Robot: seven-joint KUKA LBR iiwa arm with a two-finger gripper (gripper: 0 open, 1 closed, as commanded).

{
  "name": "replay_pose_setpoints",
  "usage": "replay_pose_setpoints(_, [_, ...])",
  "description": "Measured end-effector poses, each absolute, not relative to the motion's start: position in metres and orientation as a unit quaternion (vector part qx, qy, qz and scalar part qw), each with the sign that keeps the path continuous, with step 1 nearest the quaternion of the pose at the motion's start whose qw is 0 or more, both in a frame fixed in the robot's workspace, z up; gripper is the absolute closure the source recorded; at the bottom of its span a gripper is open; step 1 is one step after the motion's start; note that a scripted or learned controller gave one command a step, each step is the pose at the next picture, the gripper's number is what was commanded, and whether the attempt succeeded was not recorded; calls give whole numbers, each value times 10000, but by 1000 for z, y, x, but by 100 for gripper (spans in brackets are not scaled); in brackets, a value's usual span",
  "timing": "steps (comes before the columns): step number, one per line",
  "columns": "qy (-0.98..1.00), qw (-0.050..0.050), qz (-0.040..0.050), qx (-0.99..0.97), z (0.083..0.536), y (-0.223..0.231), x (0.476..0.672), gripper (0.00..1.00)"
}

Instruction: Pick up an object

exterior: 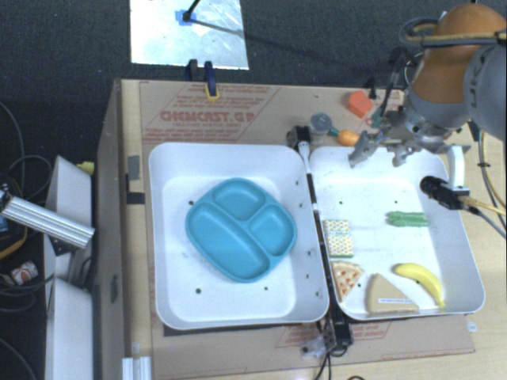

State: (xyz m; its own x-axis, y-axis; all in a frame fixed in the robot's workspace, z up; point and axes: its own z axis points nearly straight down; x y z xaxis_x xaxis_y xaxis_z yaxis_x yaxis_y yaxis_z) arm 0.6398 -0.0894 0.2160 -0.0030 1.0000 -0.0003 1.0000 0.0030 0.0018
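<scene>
Fingers: the gripper (379, 153) hangs over the far rim of the right bin (372, 200); its two fingers (356, 155) stand apart with nothing between them.
Just beyond the fingers: an orange block (359, 103), a small orange piece (347, 138) and a grey round piece (320, 123) lie outside the bins on the desk's printed cardboard sheet (206, 115), all close to the left finger.
In the way: bare white bin floor lies beneath the fingers; no toy is under them.
Far to the left of the fingers: the left bin (170, 212) holds a blue divided plate (240, 228).
Nearest toy: a green pod-like toy (407, 219) lies flat in the right bin, nearer the camera than the fingers and slightly right of them, apart from them.
Farther toys: a pale speckled cracker square (338, 237) lies by the bin's left wall. A pizza slice (346, 278) lies just beyond it, toward the near rim.
Farthest from the fingers: a tan wedge (388, 295) and a yellow banana (420, 280) lie side by side at the near rim.
</scene>
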Motion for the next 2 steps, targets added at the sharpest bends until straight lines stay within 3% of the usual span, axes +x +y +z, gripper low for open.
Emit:
replay_pose_setpoints(1, [7073,11,-3,7069,174,-158,668,0])
replay_pose_setpoints(2, [7074,15,0,7068,154,-208,646,0])
